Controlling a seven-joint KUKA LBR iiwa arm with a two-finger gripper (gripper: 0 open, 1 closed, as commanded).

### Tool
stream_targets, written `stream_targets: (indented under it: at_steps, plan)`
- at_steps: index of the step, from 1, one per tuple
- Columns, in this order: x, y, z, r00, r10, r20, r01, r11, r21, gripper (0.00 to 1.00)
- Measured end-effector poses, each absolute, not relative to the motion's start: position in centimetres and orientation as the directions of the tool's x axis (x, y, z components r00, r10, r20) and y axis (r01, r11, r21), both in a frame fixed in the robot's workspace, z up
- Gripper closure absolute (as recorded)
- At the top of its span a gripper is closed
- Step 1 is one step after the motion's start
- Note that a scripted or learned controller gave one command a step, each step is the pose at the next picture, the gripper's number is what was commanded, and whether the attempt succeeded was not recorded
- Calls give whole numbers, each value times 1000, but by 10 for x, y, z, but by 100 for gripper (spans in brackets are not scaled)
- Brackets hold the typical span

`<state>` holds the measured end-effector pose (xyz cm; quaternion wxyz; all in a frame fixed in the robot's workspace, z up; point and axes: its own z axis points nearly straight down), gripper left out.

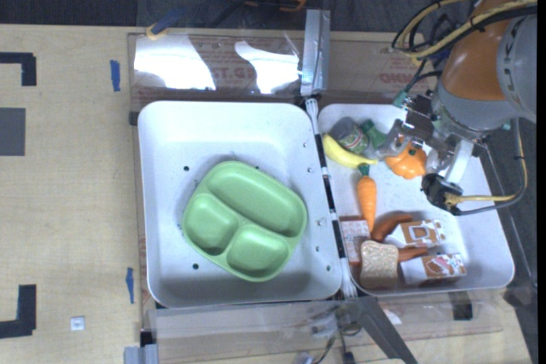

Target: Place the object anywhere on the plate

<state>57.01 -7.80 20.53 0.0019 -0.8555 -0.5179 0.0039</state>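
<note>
A green divided plate point(245, 220) lies in the left white bin point(162, 141), with nothing on it. In the right bin point(499, 247) several toy foods lie together. An orange round toy point(407, 164) sits near the bin's middle, right under my gripper point(418, 146), which hangs low over it. The arm's body hides how the gripper meets the toy. Beside it lie a yellow banana point(345, 153), an orange carrot point(366, 196) and a grey can point(348, 132).
At the front of the right bin lie a reddish sausage point(393, 223), a slice of bread point(380, 262) and two small cartons point(431, 256). A ridge point(324, 183) divides the bins. A black cable point(478, 200) loops off the wrist.
</note>
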Motion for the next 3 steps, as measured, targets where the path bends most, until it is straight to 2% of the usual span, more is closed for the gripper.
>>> stream_targets:
  at_steps: [1,2,3]
  plan:
    - [552,-20,181,190,982,-1,982,-190,-10,100]
    - [524,35,181,183,983,-2,983,-183,-10,100]
    - [553,105,192,-139,990,-1,990,139,-3,100]
